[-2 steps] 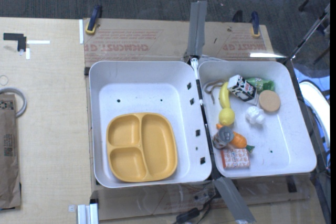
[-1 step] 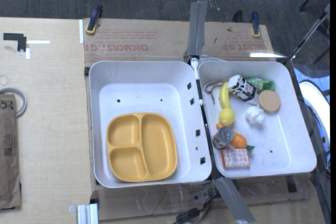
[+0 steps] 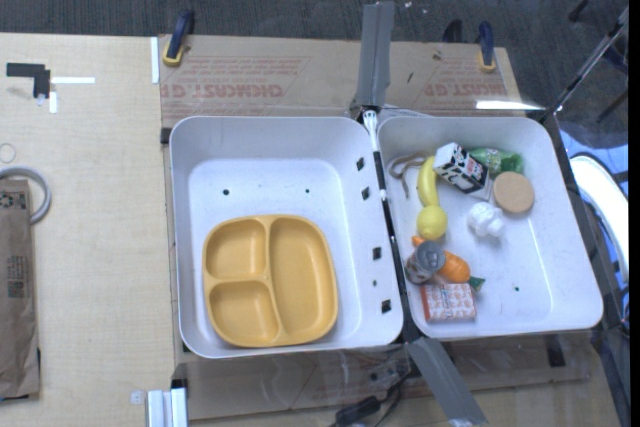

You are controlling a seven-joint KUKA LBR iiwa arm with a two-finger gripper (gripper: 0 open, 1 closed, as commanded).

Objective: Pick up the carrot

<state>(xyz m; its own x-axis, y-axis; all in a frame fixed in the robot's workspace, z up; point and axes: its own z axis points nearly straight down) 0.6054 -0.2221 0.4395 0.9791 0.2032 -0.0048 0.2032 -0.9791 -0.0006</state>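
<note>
- Since the small orange carrot with a green leafy tip (image 3: 456, 268) lies low in the right white plastic bin (image 3: 560, 305), near its left wall, I plan my approach around that crowded corner.
- I see no arm over the bins, so I cannot tell the state of the claw.
- The carrot touches a round grey toy (image 3: 428, 259) on its left and sits just above a flat red-and-white packet (image 3: 448, 302); a yellow banana (image 3: 429, 198) runs upward from that cluster.
- To grasp well, I judge the claw should come straight down and close across the carrot's narrow width, fingers clear of the grey toy and the packet.
- Open floor lies to the carrot's right and toward the bin's lower right corner, so I would bring the arm in over that side.
- The left wall, shared with the left white bin (image 3: 190, 215) holding a yellow three-section plate (image 3: 270, 280), leaves little slack for a finger.
- A white crumpled lump (image 3: 486, 220) and a tan disc (image 3: 514, 193) sit farther up, well apart from the carrot.
</note>
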